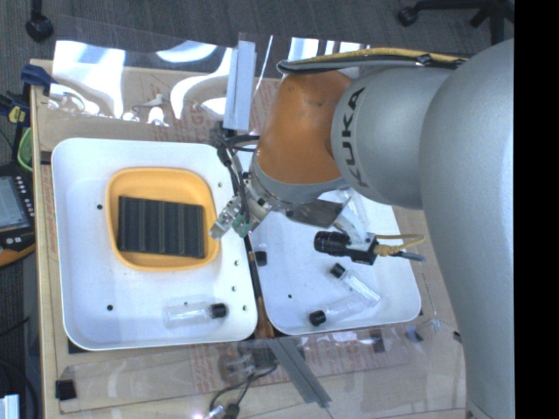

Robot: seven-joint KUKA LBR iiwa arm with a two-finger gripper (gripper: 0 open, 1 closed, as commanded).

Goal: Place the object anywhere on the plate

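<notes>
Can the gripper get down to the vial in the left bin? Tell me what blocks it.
Probably yes. The vial lies alone on the bare floor of the left bin, below the plate, with nothing over it. The gripper hangs near the bins' divider, not far off.

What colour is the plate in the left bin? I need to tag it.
Yellow-orange, the plate has a dark ribbed block on it; camera view.

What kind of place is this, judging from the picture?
Probably a robotics lab. A KUKA arm reaches over a bench with two white bins, and office chair wheels stand on grey carpet behind it.
</notes>
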